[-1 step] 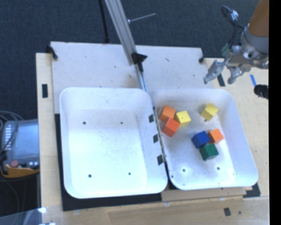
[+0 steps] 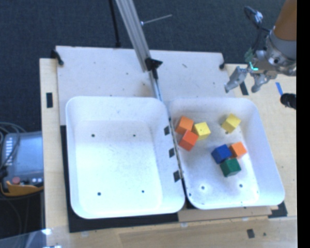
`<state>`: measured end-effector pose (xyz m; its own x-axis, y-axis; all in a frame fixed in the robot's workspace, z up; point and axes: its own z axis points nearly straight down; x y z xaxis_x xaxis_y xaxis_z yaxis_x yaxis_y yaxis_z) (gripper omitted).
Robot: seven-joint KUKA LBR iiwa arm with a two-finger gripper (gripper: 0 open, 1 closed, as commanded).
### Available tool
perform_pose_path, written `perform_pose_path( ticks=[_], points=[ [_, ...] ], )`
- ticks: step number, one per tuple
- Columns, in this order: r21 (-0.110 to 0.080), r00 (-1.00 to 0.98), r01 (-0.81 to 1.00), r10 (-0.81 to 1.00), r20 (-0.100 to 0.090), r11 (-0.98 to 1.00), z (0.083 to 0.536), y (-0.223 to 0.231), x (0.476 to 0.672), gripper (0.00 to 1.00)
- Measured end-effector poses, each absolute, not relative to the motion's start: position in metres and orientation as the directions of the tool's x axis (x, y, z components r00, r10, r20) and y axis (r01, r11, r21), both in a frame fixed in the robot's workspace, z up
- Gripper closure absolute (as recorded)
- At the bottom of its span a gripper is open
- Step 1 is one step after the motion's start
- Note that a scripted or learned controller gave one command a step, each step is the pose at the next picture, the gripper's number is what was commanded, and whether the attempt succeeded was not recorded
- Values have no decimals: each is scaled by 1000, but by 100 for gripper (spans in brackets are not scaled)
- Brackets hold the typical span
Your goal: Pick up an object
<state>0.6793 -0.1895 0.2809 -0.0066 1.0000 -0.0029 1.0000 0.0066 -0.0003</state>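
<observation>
Blocks lie in the right bin (image 2: 263,138), all below and to the left of the gripper (image 2: 246,81) as the camera sees it. Going left to right: two orange blocks (image 2: 185,124) touching, a yellow block (image 2: 202,129) against them, then a blue block (image 2: 221,153), a green block (image 2: 230,167) and a small orange block (image 2: 238,149) bunched together, with another yellow block (image 2: 230,123) apart and nearest the gripper, just below it. The gripper hangs over the tabletop (image 2: 196,71) beyond the bin's far rim, fingers spread and holding nothing. The arm enters from the right, wrist tipped downward. The lone yellow block looks the easiest reach
</observation>
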Motion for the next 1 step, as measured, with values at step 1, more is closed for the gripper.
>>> perform_pose_path(
  ticks=[1],
  points=[
    [-4,-7,1000,1000,-1,7,220,-186,677,0]
  ],
)
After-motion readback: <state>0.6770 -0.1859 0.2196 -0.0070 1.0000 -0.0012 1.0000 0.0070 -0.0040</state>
